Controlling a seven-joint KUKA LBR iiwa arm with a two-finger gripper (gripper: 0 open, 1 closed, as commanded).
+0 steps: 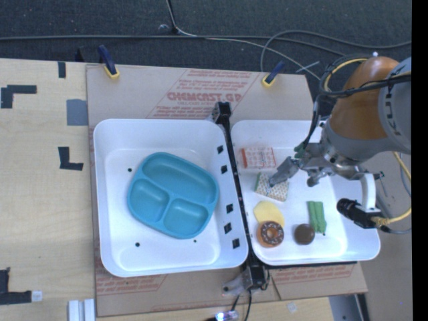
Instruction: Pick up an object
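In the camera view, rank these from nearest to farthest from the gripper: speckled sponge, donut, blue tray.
Measured from the gripper over the right bin:
1. Speckled sponge, right at the fingertips, just below them in the view.
2. Donut, farther down the same bin, near its front edge.
3. Blue tray, across the divider in the left bin.

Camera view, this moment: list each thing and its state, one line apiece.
Gripper: low over the right bin, above the speckled sponge; grip unclear.
Speckled sponge: flat in the bin.
Blue tray: lying upright in the left bin.
Donut: flat, touching the yellow piece.
Green block: lying flat.
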